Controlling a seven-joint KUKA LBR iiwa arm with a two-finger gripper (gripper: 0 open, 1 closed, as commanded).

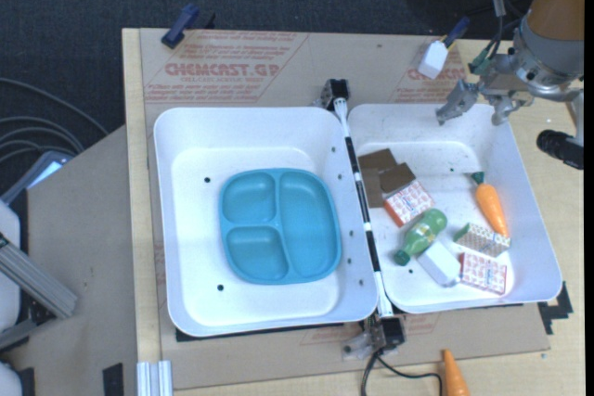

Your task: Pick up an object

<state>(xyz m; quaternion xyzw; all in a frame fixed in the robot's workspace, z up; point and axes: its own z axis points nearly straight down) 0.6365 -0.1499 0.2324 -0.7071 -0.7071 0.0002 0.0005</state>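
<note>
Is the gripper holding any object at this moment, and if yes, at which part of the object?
Nothing is held. The gripper is over the far edge of the right bin, its jaws open with nothing between them; the carrot lies in the bin.

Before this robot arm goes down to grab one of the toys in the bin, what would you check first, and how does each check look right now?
1. The hand carries nothing: ok, its two fingers are spread and the gap between them is bare.
2. The hand is above the right white bin: ok, it is over the far rim.
3. A target stands free: ok, the orange plastic carrot lies apart from its neighbours.
4. The green plastic bottle is easy to grip: not ok, a white block touches it.
5. The hand is lined up over a toy: not ok, the toys lie nearer the camera.
</note>
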